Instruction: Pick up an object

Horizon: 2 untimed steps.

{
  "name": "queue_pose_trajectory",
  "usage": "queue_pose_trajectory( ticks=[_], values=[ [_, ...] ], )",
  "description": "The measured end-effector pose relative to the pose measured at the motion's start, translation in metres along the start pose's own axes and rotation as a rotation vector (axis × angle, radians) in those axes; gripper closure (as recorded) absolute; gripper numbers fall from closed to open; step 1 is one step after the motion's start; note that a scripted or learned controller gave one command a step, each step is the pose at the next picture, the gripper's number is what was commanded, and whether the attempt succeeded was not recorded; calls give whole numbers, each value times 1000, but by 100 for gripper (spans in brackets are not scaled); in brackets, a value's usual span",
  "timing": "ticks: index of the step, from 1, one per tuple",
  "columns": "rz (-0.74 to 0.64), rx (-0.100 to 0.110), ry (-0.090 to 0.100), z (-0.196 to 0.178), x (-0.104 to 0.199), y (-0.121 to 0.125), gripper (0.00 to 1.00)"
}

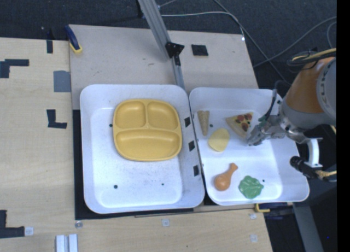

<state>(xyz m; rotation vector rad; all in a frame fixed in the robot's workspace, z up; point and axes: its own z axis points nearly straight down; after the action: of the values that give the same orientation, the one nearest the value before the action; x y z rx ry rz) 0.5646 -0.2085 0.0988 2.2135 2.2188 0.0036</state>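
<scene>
Here the arm [311, 95] comes in from three o'clock, its grey body and orange band hanging over the right rim of the right bin [284, 191], the wrist bent downward and toward nine o'clock so that the claw [256, 138] points into the bin's upper middle. The claw sits low, its tip just beside the pizza slice [240, 122], at about four o'clock from that slice; whether it touches the slice cannot be told, and nothing shows between its parts. Whether the claw is spread or pressed together cannot be told either, since the dark metal parts blur together at this slant. The right bin carries five toy foods: the pizza slice near the top centre, a tan ice-cream cone [203, 121] at the bin's ten o'clock close to the dividing wall, a pale yellow piece [219, 139] just below and to the right of the cone, an orange drumstick [225, 176] toward six o'clock, and a green leafy piece [250, 186] just beside the drumstick at its four o'clock. The left bin [98, 180] bears a yellow divided plate [147, 129] with three compartments, lying flat in the upper half. Both bins rest side by side on the tabletop [120, 54], and a grey slanted pole [156, 18] rises from near twelve o'clock, above the seam between them.
</scene>
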Motion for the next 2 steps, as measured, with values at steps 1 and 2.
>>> queue_pose_trajectory(
  ticks=[1, 2],
  values=[
    [0, 4, 3, -57, 9, -2, 100],
    [1, 3, 2, -107, 3, 7, 100]
  ],
)
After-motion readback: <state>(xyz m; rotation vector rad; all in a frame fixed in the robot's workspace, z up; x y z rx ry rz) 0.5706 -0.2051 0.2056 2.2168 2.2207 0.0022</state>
